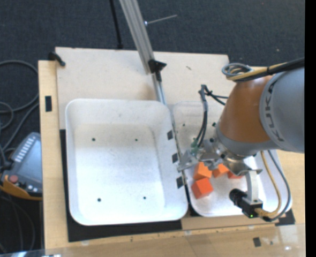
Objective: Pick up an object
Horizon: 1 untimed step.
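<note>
Several orange blocks lie in the right bin. One block sits near the bin's front left, and a second lies just behind it. A third block and a redder piece lie to their right, partly under the arm. My gripper hangs low over this cluster, below the orange band of the wrist. The wrist hides most of the gripper. From this angle I cannot say whether it touches any block.
The left bin stands beside the right one, their rims almost touching. A slanted aluminium post rises from the bench behind the bins. Cables and a black connector hang at the arm's front. A hand-held pendant lies off the bench at left.
</note>
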Motion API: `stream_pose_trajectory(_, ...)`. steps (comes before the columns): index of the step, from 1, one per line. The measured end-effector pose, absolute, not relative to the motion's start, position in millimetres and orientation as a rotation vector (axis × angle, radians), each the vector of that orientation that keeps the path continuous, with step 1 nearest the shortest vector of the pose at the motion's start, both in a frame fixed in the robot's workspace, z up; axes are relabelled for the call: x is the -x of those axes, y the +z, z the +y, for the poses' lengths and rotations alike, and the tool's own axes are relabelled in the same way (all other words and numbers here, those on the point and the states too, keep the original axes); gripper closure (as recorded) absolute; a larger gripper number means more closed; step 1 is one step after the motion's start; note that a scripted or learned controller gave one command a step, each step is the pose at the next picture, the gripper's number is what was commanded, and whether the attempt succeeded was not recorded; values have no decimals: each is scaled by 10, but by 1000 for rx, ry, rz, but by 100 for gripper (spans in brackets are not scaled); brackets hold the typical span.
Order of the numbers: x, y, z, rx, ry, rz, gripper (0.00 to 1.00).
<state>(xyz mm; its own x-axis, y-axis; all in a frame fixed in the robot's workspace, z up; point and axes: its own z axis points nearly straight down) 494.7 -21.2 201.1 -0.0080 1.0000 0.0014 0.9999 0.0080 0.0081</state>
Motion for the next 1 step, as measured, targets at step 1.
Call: stream_pose_trajectory(1, -5696, 1971, -816, -2220, 2, 2213, 0)
